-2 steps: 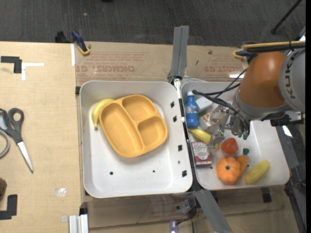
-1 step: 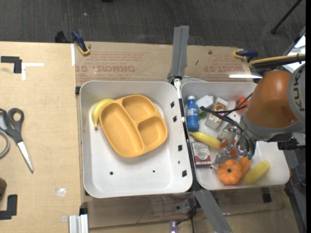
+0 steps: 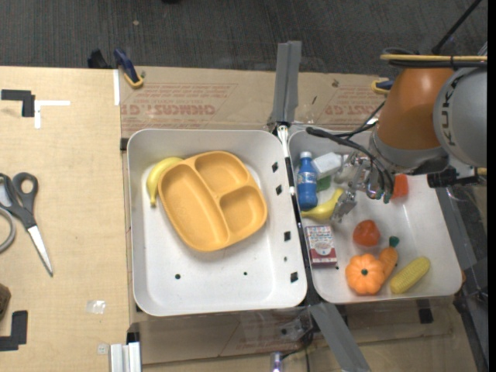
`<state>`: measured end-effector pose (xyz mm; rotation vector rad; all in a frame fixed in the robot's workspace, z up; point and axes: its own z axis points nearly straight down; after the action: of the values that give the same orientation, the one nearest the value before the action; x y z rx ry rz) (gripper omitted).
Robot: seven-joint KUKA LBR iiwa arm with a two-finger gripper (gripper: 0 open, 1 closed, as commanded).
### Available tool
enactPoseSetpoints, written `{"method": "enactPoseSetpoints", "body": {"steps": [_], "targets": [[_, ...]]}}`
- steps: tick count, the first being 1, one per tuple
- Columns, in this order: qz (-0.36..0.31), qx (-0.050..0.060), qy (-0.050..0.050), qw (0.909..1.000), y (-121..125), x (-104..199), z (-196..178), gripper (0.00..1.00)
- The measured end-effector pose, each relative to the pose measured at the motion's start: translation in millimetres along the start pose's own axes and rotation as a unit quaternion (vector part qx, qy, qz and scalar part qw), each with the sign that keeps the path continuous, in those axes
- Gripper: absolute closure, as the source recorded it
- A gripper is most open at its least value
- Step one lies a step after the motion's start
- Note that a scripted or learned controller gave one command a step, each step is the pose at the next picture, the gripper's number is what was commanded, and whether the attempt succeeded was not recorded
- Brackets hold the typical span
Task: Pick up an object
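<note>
**Crowded right bin: watch for a grab that closes on nothing, or on two things**

Your likeliest target is whatever lies under the gripper (image 3: 358, 186), and that is the trouble: several things sit close together there. A yellow banana (image 3: 325, 208) lies just beside and below the gripper, touching or nearly touching the blue bottle (image 3: 307, 181), with something white and green (image 3: 328, 164) tucked behind them. From this slant you cannot tell if the gripper is open, closed or holding anything; nothing is plainly seen in its grasp, so treat the pick as not yet made.

If it descends here, it may land on the banana's curved back and slide off, or wedge between banana and bottle and tip the bottle over. The right bin's (image 3: 442, 215) left wall is near, so a nudged item has little room and could jam.

Further out, the red tomato-like piece (image 3: 367, 233), the small pumpkin (image 3: 365, 274), the carrot (image 3: 387, 257) and the corn cob (image 3: 410, 275) cluster near the front edge; round ones may roll if brushed. The red box (image 3: 320, 244) lies flat by the dividing wall, hard to get under.

In the left bin (image 3: 155, 277), a second banana (image 3: 160, 176) is tucked against the orange divided plate (image 3: 213, 199), well apart from the arm.
</note>
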<state>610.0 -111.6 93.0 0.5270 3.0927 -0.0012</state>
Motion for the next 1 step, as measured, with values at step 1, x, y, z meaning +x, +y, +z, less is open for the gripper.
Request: {"method": "enactPoseSetpoints", "body": {"steps": [1], "targets": [[-0.003, 0.000, 0.001, 1.0000, -14.2, 44.5, 0.7, 0.00]]}}
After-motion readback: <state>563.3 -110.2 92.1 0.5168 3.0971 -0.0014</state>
